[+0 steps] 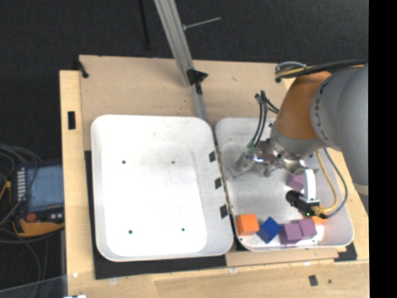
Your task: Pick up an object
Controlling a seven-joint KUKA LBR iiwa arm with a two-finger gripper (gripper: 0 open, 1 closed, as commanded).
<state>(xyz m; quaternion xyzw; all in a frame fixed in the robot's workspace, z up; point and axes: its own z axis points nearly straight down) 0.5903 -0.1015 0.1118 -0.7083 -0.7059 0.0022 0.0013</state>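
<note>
My gripper [243, 164] hangs over the upper left part of the right bin [239, 132], close to the wall between the two bins. No object shows at its tip. Along the bin's front edge lie an orange block [247, 223], a blue block [270, 229] and a pair of purple blocks [298, 231]. Another purple block [296, 182] sits further back, just below the wrist and partly hidden by it. The grey arm with its orange band [298, 113] covers the bin's right side.
The left bin [155, 185] lies beside the right one, its floor showing a few small dark specks. A slanted metal rail [177, 39] rises behind the bins. A handheld controller [37, 194] lies off the bench at the left.
</note>
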